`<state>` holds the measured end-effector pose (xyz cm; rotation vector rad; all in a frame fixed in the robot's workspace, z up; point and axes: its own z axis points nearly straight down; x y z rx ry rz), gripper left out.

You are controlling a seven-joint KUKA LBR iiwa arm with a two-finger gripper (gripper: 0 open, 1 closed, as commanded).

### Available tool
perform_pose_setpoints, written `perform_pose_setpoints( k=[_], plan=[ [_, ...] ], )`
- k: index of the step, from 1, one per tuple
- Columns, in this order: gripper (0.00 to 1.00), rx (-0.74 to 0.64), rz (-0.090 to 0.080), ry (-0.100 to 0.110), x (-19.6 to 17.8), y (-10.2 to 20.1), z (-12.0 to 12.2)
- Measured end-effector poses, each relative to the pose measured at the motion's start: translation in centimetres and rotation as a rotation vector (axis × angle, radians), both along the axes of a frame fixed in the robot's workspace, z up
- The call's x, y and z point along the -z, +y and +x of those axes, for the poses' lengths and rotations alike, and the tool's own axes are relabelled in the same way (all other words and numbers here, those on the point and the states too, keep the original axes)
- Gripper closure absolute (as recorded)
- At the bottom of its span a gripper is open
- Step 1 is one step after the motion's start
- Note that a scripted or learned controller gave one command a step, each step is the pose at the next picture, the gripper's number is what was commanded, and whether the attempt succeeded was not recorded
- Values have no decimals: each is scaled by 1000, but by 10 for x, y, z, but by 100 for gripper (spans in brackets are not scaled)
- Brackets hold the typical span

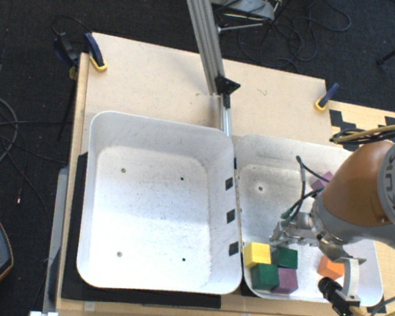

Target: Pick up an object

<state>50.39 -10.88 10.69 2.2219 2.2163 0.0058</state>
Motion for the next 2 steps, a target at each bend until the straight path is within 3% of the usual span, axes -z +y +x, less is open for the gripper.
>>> perform_pose_setpoints(
  k=[1,2],
  plan=[
    [0,0,1,1,1,0,0],
    [100,0,0,-2,-10,0,1]
  ],
)
